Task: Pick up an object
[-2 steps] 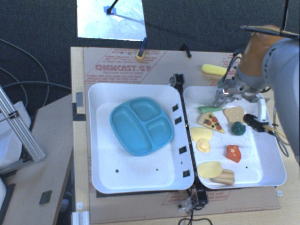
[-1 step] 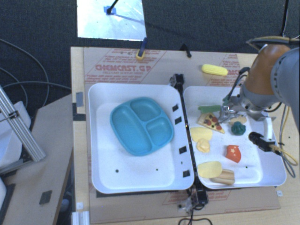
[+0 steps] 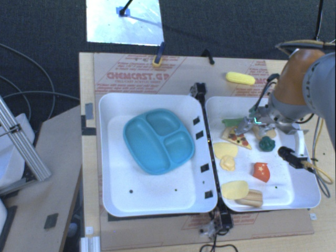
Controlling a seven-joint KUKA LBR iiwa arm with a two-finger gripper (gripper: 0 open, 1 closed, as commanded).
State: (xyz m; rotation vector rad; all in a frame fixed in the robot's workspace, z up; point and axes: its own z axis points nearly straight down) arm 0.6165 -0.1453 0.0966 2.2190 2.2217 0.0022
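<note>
My gripper (image 3: 250, 124) hangs low over the back of the right bin (image 3: 302, 193), the grey arm with its orange band coming in from the right. Just left of it lies a green piece (image 3: 231, 122), and a pizza slice (image 3: 235, 137) sits right below it. A green broccoli (image 3: 266, 144) rests beneath the wrist. Further forward are a red piece (image 3: 261, 171), a pale yellow slice (image 3: 224, 150), a small yellow lump (image 3: 228, 163), another yellow piece (image 3: 234, 188) and a tan cylinder (image 3: 251, 198). Nothing is visibly held.
The left bin (image 3: 121, 193) holds a blue divided plate (image 3: 157, 140). A black-clipped divider (image 3: 205, 140) separates the bins. A yellow piece (image 3: 240, 78) lies on the board behind the right bin. A shiny sheet (image 3: 125, 14) sits at the back left.
</note>
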